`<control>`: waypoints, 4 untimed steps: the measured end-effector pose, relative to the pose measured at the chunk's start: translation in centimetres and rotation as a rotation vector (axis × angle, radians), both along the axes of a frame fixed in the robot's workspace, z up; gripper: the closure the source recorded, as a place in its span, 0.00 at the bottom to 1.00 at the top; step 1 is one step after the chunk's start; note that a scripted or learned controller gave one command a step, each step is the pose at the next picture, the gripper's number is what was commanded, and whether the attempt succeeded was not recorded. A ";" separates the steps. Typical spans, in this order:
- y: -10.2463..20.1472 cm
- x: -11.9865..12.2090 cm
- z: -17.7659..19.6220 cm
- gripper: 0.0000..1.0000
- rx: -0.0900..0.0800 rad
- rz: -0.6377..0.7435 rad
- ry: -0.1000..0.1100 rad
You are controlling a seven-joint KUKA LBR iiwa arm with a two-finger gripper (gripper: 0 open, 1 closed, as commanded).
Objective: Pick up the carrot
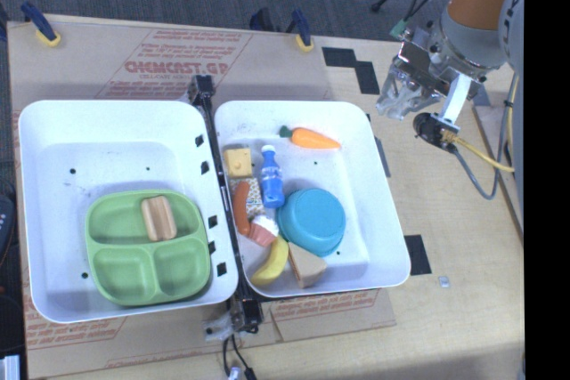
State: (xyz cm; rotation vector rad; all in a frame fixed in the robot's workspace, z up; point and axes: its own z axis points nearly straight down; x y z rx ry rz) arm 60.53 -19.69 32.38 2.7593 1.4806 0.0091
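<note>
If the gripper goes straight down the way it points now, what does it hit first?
Probably bare bench: the gripper hangs just outside the right bin's far right corner. The carrot lies to its left, inside the bin. Depth is unclear, so it could clip the rim.

Even, diffuse overhead light; a soft, modest-resolution frame.

The two white bins (361, 116) read bright but keep detail, with faint grey shading along their inner walls. Shadows are short and soft: a dim one under the blue bowl (312, 221) and a thin one beside the carrot (313, 138). The gripper (403, 95) looks hazy and its outline is hard to read. The cardboard's red print (175, 65) is slightly blurred. The carpet at the top falls darker.
</note>
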 end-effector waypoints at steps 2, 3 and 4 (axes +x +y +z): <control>3.2 2.7 -13.8 0.00 0.007 0.323 0.020; -0.2 4.3 -23.1 0.00 0.009 0.332 0.032; -0.1 4.6 -21.4 1.00 0.007 0.340 0.027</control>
